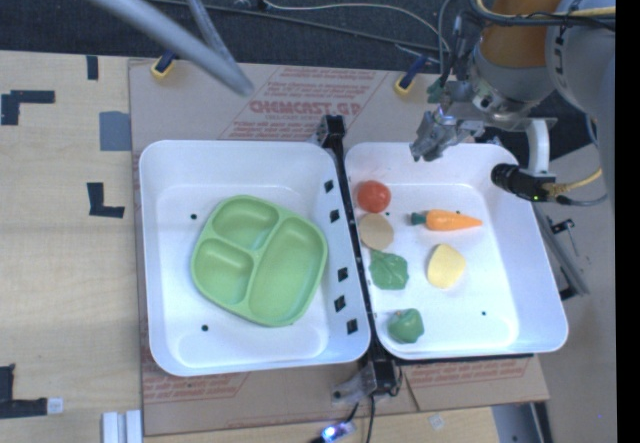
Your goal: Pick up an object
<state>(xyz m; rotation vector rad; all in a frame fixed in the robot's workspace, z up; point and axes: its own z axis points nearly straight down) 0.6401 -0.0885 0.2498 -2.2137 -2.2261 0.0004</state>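
Note:
The right white bin [520, 261] holds several toy foods: a red tomato [374, 196], a tan round piece [377, 232], an orange carrot [452, 221], a yellow piece [446, 266], a leafy green piece [389, 271] and a darker green piece [406, 326]. My gripper [432, 143] hangs over the bin's far edge, above and to the right of the tomato, above the carrot's green end. Nothing shows between its fingers.
The left white bin [160, 231] carries a green divided tray [260, 259]. A black divider [340, 221] runs between the bins. A grey pole [130, 1] crosses the upper left. A black cable fitting [515, 179] juts over the right bin's far right corner.

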